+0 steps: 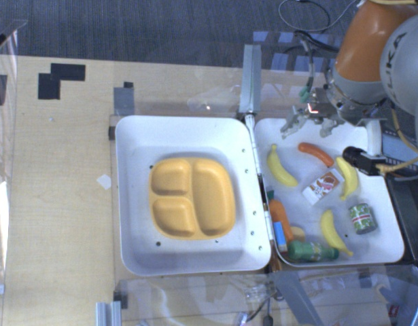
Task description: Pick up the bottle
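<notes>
nearest the camera, along the front rim of the right bin (pixel 392 250), lies the green bottle (pixel 310 251) on its side, touching nothing but the bin floor and the things packed beside it, so the pick looks not yet begun: the reach, the closing and the lift are all left to do. just beside its cap end sits an orange carrot-like piece (pixel 279 213) with a small blue item (pixel 280 235) against it. counting outward in that bin: three bananas, one (pixel 334 232) just behind the bottle, one (pixel 348 176) further right, one (pixel 281 168) by the left wall; one green can (pixel 362 219); one small carton (pixel 322 186); one orange sausage-shaped thing (pixel 315 154). the left bin (pixel 127 202) holds a single yellow divided tray (pixel 192 197). farthest back, the gripper (pixel 310 121) hangs over the rear edge of the right bin, well apart from the bottle; its jaws look spread wide with nothing between them. both bins rest on the pale desk (pixel 52 182).
</notes>
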